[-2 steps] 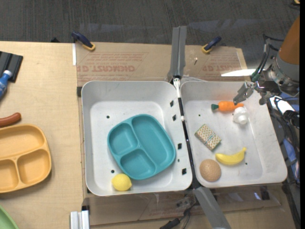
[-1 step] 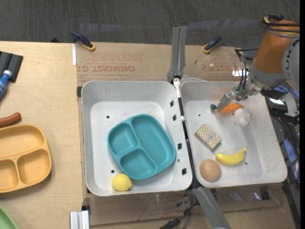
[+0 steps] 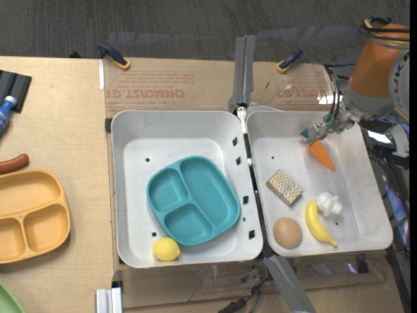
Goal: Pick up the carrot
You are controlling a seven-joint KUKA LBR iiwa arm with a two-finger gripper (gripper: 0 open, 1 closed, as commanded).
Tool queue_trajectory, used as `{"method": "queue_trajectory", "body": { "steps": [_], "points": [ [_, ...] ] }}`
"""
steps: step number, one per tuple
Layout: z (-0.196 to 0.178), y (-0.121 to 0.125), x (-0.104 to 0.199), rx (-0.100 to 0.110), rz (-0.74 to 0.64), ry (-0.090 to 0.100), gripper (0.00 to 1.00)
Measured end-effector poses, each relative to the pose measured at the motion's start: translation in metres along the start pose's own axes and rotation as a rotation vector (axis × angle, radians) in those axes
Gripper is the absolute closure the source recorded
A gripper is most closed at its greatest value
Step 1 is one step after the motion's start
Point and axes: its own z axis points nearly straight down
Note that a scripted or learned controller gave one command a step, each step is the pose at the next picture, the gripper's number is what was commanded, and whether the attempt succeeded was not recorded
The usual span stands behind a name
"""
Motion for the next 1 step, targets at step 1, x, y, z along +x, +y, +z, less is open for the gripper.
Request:
{"method": "queue_trajectory", "body": {
  "steps": [1],
  "points": [
    [-0.1246,-0.0002,0.0472,0.002,-0.042,0.002,1.00]
  ]
}}
